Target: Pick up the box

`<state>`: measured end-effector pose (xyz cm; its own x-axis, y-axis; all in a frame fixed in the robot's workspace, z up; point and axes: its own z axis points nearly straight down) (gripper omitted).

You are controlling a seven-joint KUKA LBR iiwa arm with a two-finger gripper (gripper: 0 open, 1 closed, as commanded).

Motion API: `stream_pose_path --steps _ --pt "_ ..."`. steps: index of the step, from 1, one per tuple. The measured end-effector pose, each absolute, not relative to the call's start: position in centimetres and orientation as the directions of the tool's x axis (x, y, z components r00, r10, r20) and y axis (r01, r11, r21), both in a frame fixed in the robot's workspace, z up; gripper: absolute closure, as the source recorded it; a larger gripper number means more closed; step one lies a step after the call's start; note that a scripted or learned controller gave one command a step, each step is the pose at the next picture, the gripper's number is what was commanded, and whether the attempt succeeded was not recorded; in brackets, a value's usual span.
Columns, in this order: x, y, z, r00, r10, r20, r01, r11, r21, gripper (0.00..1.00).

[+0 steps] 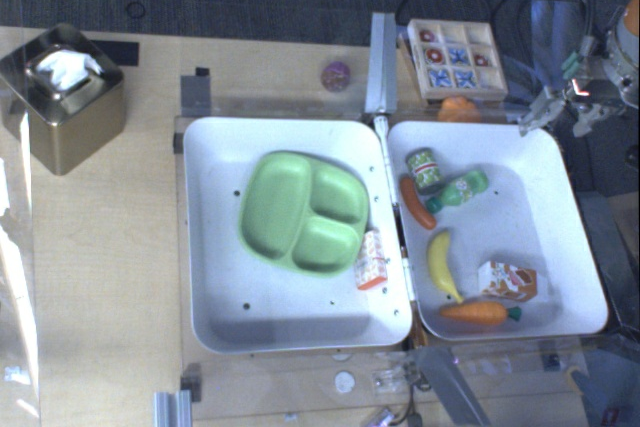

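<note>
A small white and red box point(371, 260) lies in the left bin point(215, 215), against the green plate's right edge and close to the wall between the bins. A brown and white carton box point(507, 281) lies in the right bin point(570, 215) near its front right corner. My gripper point(556, 119) hangs over the right bin's back right corner, far from both boxes. Its fingers are spread apart with nothing between them.
A green divided plate point(304, 211) fills the middle of the left bin. The right bin also holds a can point(423, 168), a green bottle point(459, 190), a red sausage point(417, 203), a banana point(442, 265) and a carrot point(475, 313). A tissue box point(63, 95) stands far left.
</note>
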<state>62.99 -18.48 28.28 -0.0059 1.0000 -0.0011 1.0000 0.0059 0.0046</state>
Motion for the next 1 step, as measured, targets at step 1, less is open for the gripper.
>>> stream_pose_path --steps 1 --pt "66.99 -13.13 14.84 -0.038 0.999 0.000 0.999 0.038 0.003 0.00"
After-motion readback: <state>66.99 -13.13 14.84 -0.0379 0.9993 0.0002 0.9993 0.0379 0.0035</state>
